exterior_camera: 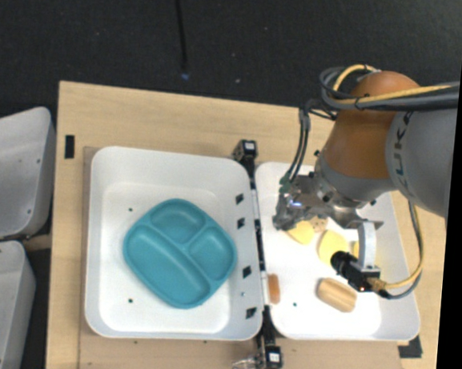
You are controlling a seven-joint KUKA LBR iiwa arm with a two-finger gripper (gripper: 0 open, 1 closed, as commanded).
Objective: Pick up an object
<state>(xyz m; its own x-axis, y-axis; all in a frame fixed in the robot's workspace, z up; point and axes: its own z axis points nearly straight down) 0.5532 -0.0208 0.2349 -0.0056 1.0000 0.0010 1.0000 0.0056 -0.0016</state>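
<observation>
My gripper [296,217] low in right bin [380,321], grip state unclear. Wood counter [172,122], dark floor [108,24], teal tray [179,251] in left bin [96,304].

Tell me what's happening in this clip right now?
A grey KUKA arm with an orange band reaches into the right bin, its tool low over some yellow pieces near the bin's back. A tan wooden block and a small orange piece lie apart in the same bin. The left bin holds a teal divided plate. Nothing is visibly held.

Teal tray [178,251] fills left bin [92,304]; its corners stay open.
</observation>
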